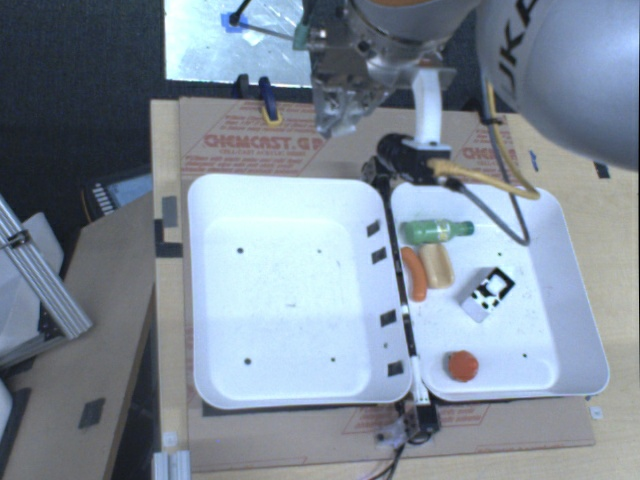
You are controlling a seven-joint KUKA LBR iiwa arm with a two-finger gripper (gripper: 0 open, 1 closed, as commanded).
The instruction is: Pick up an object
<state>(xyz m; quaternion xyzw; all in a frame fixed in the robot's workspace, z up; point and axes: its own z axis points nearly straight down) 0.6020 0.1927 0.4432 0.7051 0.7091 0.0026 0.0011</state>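
Camera view: the grey arm's pincer (340, 103) hangs above the desk (250, 138) just beyond the far rim of the left shallow white plastic bin (275, 298); I cannot tell how it is set. In the right white bin (560, 298) lie a green plastic bottle (435, 231), a thin orange-red sausage-shaped piece (415, 274) touching a tan rounded block (437, 265), a white box with black marks (488, 293) and a small red-orange ball (461, 366).

Left bin (275, 298) bare; right bin (560, 298) likely crowded.
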